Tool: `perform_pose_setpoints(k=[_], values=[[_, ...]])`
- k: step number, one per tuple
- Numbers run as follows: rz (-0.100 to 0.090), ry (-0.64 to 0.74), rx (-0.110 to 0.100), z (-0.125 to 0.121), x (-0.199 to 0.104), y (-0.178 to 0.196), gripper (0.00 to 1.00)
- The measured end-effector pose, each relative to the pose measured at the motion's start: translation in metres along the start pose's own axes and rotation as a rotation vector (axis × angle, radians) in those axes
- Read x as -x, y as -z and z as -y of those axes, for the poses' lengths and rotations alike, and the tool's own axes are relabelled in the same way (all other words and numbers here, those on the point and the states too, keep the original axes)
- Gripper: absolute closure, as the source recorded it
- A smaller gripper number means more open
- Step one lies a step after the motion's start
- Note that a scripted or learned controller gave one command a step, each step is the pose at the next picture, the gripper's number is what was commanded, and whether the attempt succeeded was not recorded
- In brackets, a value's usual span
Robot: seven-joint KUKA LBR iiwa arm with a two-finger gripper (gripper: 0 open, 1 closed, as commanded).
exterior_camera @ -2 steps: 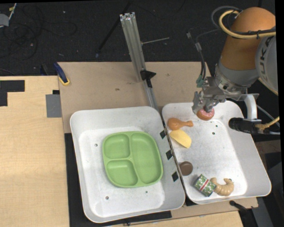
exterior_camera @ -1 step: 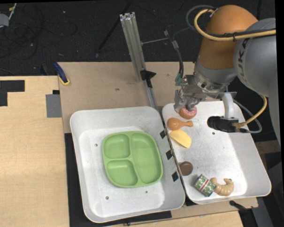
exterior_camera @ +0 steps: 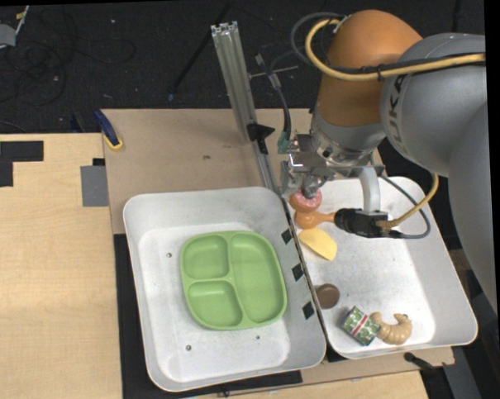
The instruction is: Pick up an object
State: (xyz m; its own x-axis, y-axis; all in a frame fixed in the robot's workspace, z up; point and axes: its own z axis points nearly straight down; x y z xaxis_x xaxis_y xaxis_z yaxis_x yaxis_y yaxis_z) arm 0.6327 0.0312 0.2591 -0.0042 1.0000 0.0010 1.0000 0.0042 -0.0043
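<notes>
You've got a pink frosted donut (exterior_camera: 306, 200) at the right bin's top-left corner, right under the gripper, w/ a yellow wedge (exterior_camera: 319, 243) touching it below. Brown disc (exterior_camera: 326, 296) sits near the divider; green carton (exterior_camera: 358, 324) & tan shrimp-ish thing (exterior_camera: 395, 328) touching at the front.

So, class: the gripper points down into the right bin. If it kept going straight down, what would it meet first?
Most likely the pink-and-orange toy right under the gripper, near the right bin's left wall. Depth is hard to judge; it may already be touching.

camera: fixed overhead | slanted down, moderately near | covers both bins (exterior_camera: 152, 232)
</notes>
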Motion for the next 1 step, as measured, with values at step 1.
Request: perform_pose_setpoints(k=[1], values=[[0.001,0.000,-0.001,0.0085,-0.0537,-0.0083,1.00]])
